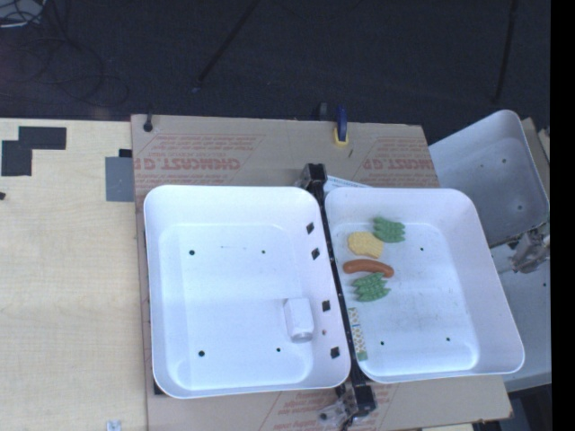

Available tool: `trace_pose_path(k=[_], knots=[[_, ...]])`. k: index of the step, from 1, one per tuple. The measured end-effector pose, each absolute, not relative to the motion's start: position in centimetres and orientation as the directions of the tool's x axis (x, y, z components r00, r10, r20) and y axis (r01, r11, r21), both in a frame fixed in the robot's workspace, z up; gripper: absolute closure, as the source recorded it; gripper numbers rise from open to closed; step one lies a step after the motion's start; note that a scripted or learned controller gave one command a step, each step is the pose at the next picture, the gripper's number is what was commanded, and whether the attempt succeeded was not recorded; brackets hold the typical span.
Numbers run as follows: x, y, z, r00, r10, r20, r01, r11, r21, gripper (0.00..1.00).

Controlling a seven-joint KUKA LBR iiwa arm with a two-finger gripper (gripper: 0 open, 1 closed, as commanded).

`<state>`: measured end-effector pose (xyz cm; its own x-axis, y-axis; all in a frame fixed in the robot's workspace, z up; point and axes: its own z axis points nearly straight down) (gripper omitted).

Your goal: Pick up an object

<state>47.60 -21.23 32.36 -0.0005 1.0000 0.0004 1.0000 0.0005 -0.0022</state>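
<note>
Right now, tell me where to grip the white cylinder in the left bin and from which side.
Probably grip the white cylinder across its middle, coming straight down. It seems to lie on its side on the left bin floor, long axis running near to far, so the fingers should close on its left and right flanks.

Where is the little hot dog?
The hot dog lies in the right bin, near its left wall, between the yellow piece above it and a green piece below it.
</note>
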Motion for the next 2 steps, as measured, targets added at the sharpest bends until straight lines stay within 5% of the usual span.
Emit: trace_pose_path(k=[1, 2], knots=[[51.7, -14.7, 29.8, 0.002, 1.0, 0.0, 1.0, -0.002, -0.002, 1.0], [47.5, -18.3, 29.5, 0.001, 1.0, 0.001, 1.0, -0.001, -0.003, 1.0]])
